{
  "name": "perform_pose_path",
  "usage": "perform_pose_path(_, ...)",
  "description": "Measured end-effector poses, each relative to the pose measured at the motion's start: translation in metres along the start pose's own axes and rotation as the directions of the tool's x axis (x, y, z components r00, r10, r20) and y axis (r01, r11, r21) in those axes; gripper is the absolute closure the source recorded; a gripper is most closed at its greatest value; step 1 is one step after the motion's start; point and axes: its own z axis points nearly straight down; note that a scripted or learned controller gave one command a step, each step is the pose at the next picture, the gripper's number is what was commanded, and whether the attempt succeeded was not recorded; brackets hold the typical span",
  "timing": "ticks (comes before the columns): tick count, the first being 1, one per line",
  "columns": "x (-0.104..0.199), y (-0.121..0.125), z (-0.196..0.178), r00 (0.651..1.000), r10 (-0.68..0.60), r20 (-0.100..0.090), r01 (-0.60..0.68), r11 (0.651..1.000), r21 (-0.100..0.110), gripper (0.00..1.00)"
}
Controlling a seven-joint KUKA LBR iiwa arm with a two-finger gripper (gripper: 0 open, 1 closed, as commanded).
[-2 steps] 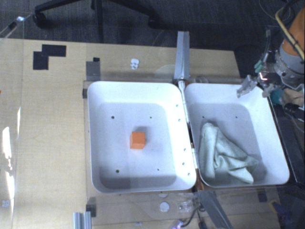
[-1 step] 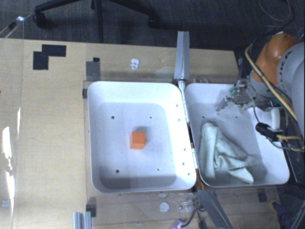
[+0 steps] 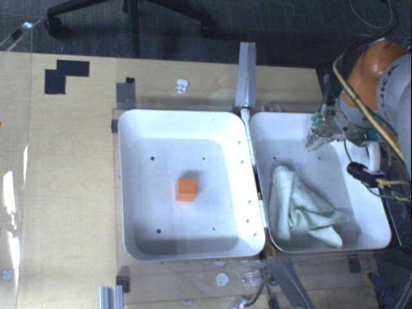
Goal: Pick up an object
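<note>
A small orange cube lies on the floor of the left shallow white bin, close to the middle and slightly toward the near side. The cube rests flat, apart from every wall of that bin and apart from the small dark holes in the bin floor.

A crumpled pale greenish-white cloth lies in the right shallow white bin. The cloth covers the near left part of that bin's floor, and its left edge lies against or just beside the wall shared with the left bin.

The two-finger gripper sits over the far part of the right bin, near its far wall, well apart from the cube and clear of the cloth. Nothing is visible between its tips. How far the claw is parted cannot be told at this resolution.

The grey arm with the orange band enters from the right edge, with black and yellow cables running along it.

Both bins sit side by side on a light wooden bench, with a grey metal bar standing behind the seam between them.
</note>
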Motion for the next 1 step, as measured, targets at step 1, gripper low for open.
perform_pose_path(1,-0.0011,0.0148,-0.0921,0.971,0.241,0.001,-0.241,0.971,0.007,1.00)
